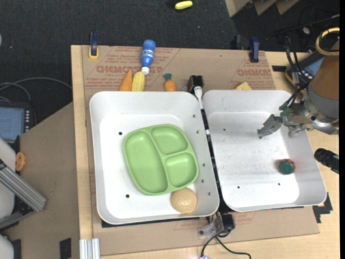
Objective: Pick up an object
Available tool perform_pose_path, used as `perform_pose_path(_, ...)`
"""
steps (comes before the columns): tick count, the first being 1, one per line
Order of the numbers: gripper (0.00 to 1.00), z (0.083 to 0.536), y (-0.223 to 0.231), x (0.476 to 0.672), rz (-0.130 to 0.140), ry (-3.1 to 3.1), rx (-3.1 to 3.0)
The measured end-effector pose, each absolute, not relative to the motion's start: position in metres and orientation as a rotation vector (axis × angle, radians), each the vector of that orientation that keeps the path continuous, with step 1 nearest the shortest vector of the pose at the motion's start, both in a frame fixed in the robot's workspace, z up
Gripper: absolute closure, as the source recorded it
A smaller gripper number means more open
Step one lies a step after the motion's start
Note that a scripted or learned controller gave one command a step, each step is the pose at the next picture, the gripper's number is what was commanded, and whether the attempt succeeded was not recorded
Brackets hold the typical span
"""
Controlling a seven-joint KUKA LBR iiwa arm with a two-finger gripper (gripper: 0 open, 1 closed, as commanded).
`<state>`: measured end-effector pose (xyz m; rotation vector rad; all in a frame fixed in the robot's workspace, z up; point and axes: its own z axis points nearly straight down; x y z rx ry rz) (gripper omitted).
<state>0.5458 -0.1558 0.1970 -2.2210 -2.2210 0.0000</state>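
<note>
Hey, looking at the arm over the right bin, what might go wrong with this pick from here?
1. The small green and red object lies well below the gripper in the view, so descending here would likely close on nothing.
2. That object sits near the right bin wall, which could block a finger.
3. It looks round and may roll off when nudged.

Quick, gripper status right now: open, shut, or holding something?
Gripper: over the right bin, nothing seen between its fingers; open or shut cannot be told. The green object lies apart on the bin floor.
</note>
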Motion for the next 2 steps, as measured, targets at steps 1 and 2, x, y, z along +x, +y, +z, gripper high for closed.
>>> perform_pose_path(1, 0.00, 0.095, -0.216, 0.542, -0.004, -2.225, -2.216)
perform_pose_path(2, 0.00, 0.084, -0.203, 0.475, 0.004, -2.213, -2.218)
